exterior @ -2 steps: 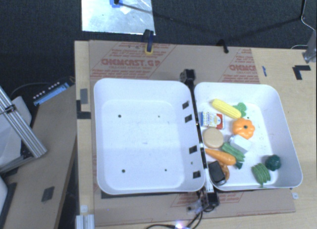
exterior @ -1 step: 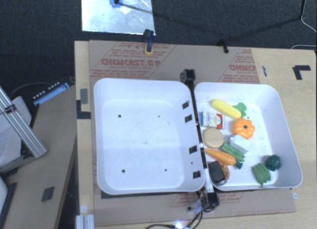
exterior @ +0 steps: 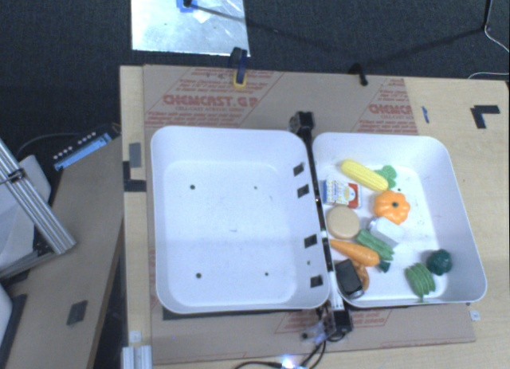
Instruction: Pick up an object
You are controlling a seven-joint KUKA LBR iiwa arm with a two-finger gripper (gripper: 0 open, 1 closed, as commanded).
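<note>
Resting in right bin, orange pumpkin

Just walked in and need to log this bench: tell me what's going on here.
Nothing is being handled at this moment. Two white bins sit side by side on the bench. The right bin holds a pile of toy food: a corn cob, an orange pumpkin, a carrot, a round tan piece, a small carton and some green vegetables. All lie loose, none picked up yet.

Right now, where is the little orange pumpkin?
The orange pumpkin sits in the right bin, near its middle, just below the yellow corn and right of the round tan disc.
</note>
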